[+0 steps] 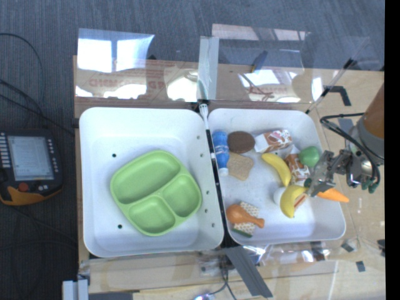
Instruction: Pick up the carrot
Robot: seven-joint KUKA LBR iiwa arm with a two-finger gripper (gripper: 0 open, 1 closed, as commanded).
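Right now carrot (333, 195) just right of end effector (320, 183) — finger state unclear.

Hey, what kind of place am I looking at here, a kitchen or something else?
Probably a robot lab bench, not a kitchen: a handheld control pendant lies on the carpet, and toy food like the carrot fills a white bin.

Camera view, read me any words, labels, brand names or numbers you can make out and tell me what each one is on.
No text here can be quoted with confidence.
Cardboard wall behind the left bin: faint reddish printing, too blurred to read.
Snack packet in the right bin: printed wrapper, lettering too small to read.
Teach pendant on the floor at left: lit screen, contents too small to read.
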